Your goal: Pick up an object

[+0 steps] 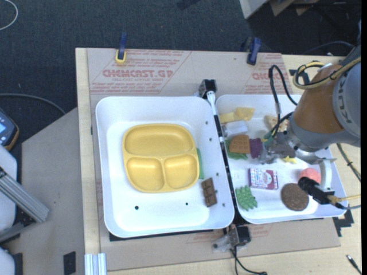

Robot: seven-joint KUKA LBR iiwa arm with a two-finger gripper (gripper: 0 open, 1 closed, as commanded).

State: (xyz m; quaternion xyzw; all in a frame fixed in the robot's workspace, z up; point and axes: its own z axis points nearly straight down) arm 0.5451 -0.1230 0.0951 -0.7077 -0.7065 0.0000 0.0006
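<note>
My gripper [277,152] is down in the right bin [338,209], at its middle. Just left of it lie a purple piece [255,148] and a brown and green sandwich-like piece [238,146]. A red and white box [263,179] lies just in front of it. A round brown cookie [295,197] and a pink piece [309,175] sit at the front right, partly under the arm. I see nothing held by the gripper.
Yellow wedges [236,115] and a cream piece [269,121] lie at the back of the right bin, and a green leafy piece [246,197] at its front left. The left bin [109,153] holds a yellow divided plate [160,156] and a brown chocolate block [209,192].
</note>
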